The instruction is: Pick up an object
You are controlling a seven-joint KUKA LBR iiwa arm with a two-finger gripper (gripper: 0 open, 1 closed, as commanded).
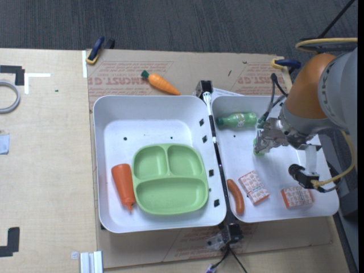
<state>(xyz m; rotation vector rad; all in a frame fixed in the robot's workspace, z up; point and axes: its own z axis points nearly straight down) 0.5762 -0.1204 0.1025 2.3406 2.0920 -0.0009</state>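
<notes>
My gripper hangs over the upper middle of the right bin, just below and right of a green bottle lying on its side near the bin's far wall. Something pale green shows at the fingertips, but I cannot tell whether it is held. On the right bin's floor lie a hot dog by the left wall, a red-and-white packet beside it, and a second such packet at the lower right.
The left bin holds a green divided plate and an orange bottle to its left. A toy carrot lies on the cardboard behind the bins. A black cable loop hangs from the wrist.
</notes>
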